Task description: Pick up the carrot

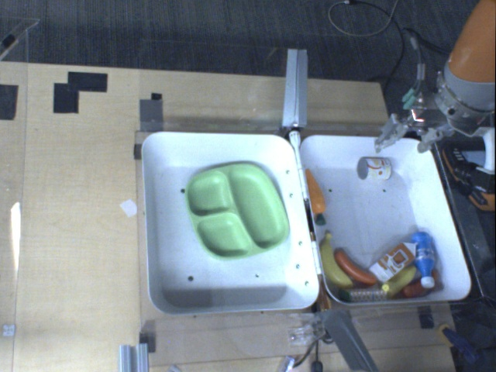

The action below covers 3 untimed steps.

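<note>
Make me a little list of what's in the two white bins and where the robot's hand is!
left bin: green divided plate
right bin: carrot, can, bananas, sausage, carton, blue bottle
carrot: against the right bin's left wall, untouched
can: on its side near the far wall
food pile: bananas, sausage, carton, blue bottle, near corner
gripper: over the right bin's far edge, holding nothing

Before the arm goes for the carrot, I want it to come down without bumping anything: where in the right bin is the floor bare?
The right bin is bare across its middle, between the carrot along the left wall and the can near the back. The near end is crowded: banana, sausage, carton and bottle lie packed together.
</note>
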Motion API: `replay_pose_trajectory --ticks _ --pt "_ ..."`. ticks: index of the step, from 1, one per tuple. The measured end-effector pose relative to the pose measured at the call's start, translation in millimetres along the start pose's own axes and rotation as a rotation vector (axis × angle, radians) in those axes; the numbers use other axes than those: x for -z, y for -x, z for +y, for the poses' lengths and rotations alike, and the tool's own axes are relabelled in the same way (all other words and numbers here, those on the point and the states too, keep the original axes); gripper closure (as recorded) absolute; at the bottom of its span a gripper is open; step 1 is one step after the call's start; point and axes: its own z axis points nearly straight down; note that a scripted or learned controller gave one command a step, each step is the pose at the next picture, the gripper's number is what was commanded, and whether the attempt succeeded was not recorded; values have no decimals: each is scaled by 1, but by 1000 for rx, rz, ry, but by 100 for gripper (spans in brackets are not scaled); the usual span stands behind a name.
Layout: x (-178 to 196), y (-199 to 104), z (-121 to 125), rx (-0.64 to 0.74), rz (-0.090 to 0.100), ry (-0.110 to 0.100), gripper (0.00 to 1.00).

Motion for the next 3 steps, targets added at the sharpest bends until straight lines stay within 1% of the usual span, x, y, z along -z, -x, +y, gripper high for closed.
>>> replay_pose_trajectory --ticks 1,2,3 --pt "-43 -19 46 31 0 2 0" --pt "-144 -38 -13 -62 1 -1 0" --pt "-131 -38 -11 -61 1 5 100"
